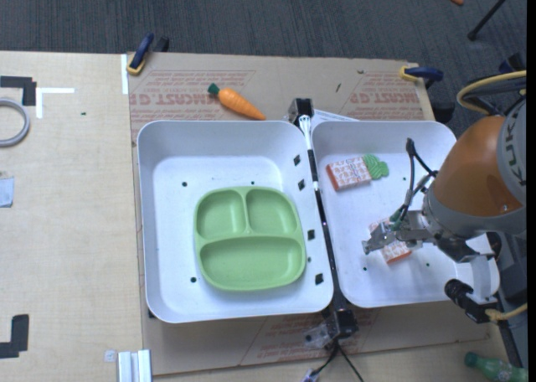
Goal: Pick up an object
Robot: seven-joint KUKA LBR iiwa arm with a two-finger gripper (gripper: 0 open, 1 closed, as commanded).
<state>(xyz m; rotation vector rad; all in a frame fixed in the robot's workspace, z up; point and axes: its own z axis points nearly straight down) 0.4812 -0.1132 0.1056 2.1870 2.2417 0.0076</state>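
Note:
My gripper (387,236) is down inside the right bin (435,288), near its middle, reaching in from the right under the arm's orange band. A small red and white object (399,253) lies on the bin floor right at the gripper's tip, partly covered by it. I cannot see whether the gripper touches it. Farther back in the same bin lies a red and white box (348,172) with a small green piece (378,167) against its right side.
The left bin (159,204) holds a green divided plate (249,238). A toy carrot (237,101) lies on the cardboard behind the bins. Blue clamps (140,54) sit at the cardboard's back corners. A clip (301,110) stands where the bins meet.

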